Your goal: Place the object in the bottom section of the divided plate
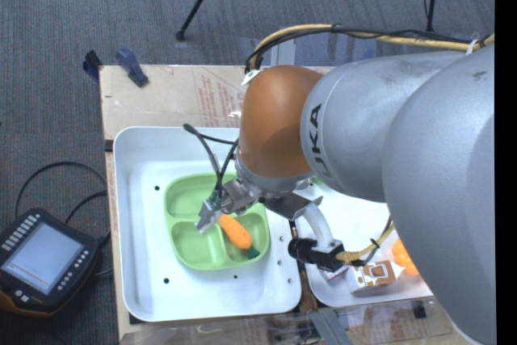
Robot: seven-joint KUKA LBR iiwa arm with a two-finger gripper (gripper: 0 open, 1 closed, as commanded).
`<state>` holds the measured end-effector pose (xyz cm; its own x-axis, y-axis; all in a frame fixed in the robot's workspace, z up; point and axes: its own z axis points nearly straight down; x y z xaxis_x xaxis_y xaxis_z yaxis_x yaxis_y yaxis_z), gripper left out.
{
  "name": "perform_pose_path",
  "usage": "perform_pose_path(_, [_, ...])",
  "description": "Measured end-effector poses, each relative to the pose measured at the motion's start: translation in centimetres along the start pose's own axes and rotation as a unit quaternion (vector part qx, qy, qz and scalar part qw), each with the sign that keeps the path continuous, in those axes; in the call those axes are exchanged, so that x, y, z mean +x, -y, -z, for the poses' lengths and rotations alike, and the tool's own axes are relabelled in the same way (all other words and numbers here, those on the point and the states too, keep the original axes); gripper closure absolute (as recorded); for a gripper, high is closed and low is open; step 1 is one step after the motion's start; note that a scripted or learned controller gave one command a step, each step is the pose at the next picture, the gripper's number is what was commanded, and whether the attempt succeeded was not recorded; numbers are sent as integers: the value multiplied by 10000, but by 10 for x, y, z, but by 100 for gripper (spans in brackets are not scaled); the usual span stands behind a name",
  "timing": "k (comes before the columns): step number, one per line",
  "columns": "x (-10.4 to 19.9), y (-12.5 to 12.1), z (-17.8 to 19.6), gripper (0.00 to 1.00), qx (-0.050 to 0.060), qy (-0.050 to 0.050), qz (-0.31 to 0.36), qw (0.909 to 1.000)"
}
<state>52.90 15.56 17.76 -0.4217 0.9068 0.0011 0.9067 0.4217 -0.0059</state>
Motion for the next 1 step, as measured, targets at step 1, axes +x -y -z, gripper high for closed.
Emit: perform_pose_path(1, [20,-18,-16,0,-4,2,-188,9998])
